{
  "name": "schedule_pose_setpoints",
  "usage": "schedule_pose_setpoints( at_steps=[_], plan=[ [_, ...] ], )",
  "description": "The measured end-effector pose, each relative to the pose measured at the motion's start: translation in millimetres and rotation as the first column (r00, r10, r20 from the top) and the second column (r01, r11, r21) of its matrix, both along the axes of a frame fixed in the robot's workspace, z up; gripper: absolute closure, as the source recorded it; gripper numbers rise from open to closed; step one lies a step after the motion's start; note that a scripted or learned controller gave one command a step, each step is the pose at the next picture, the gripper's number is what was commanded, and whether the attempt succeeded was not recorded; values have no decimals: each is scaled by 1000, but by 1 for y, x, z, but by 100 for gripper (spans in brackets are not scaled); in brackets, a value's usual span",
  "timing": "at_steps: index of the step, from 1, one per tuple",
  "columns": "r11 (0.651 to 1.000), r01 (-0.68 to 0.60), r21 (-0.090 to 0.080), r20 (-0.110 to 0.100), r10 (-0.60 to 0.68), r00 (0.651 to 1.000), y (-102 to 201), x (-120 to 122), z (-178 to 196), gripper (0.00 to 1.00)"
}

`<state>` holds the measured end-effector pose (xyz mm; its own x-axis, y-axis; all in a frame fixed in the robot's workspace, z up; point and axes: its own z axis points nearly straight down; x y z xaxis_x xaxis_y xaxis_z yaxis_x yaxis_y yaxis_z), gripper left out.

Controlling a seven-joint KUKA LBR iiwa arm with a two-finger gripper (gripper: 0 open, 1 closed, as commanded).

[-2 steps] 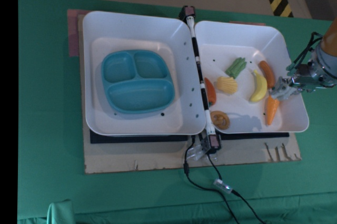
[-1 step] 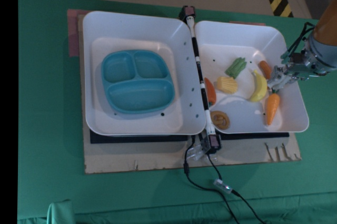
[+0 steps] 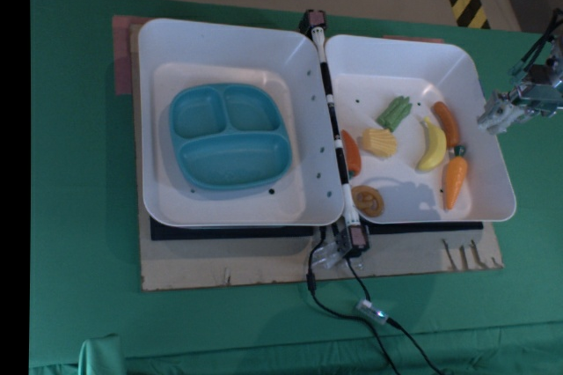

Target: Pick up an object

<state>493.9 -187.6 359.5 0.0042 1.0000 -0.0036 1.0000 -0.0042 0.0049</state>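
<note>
So from my remote seat, the gripper (image 3: pixel 494 120) is hanging just past the right rim of the right bin (image 3: pixel 493 188), over the green mat (image 3: pixel 79 188). It's too small and blurry for me to tell whether it's spread or closed, and I can't see anything caught in it.

All the pickable stuff sits to its left, inside that bin. Closest is the red sausage (image 3: pixel 446 123), with the banana (image 3: pixel 432 145) just beyond it. Below and left of the tool is the carrot (image 3: pixel 455 180). Further left are the green beans (image 3: pixel 395 112), a yellow ridged chip (image 3: pixel 380 142), an orange-red piece (image 3: pixel 351 152) against the divider, and a pretzel (image 3: pixel 369 201) near the bottom corner.

Way off left, the other bin (image 3: pixel 149 47) holds a blue divided plate (image 3: pixel 230 136).
</note>
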Motion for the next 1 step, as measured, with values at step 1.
schedule_pose_setpoints(
  at_steps=[1],
  plan=[
    [1000, 1, 1, -1, -1, 1000, 10, -27, -42, 100]
  ],
)
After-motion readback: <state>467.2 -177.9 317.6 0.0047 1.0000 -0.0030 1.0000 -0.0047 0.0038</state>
